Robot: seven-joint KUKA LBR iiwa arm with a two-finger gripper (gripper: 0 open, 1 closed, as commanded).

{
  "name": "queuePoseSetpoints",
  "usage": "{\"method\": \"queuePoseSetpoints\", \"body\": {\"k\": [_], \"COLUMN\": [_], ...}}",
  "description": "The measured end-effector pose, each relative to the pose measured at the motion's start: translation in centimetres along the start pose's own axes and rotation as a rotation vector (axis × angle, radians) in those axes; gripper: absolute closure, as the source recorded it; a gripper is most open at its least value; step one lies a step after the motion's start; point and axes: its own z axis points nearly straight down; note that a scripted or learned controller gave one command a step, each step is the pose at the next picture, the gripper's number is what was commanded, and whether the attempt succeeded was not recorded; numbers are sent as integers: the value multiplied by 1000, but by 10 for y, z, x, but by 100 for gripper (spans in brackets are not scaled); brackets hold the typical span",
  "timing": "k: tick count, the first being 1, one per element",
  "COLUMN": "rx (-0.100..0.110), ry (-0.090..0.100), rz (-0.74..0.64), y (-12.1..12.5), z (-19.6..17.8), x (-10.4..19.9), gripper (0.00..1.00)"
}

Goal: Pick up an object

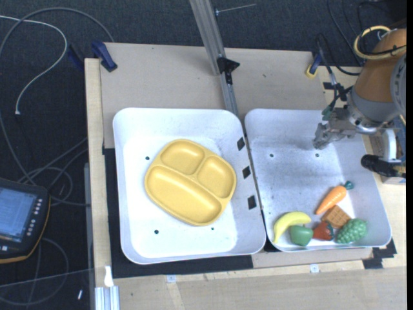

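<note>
Toy foods lie in the front right corner of the right bin (284,173): an orange carrot (331,199), a yellow banana (288,223), a green apple (300,236), a small red piece (322,231), a brown cracker (336,216) and a green bunch of grapes (352,230). My gripper (324,136) hangs low over the back right part of that bin, well behind the foods and apart from them. Nothing shows in its grasp.
The left bin (129,173) holds a yellow divided plate (190,181). A metal post (213,37) rises slantwise behind the bins. Black clips (246,172) sit along the seam between the bins. Cables and a tablet (19,218) lie off the bench at left.
</note>
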Motion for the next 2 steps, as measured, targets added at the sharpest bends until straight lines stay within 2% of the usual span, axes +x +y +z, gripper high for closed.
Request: {"method": "queuePoseSetpoints", "body": {"k": [2], "rx": [-6], "ry": [-3], "rz": [0], "y": [-4], "z": [-102], "x": [-9], "gripper": [100]}}
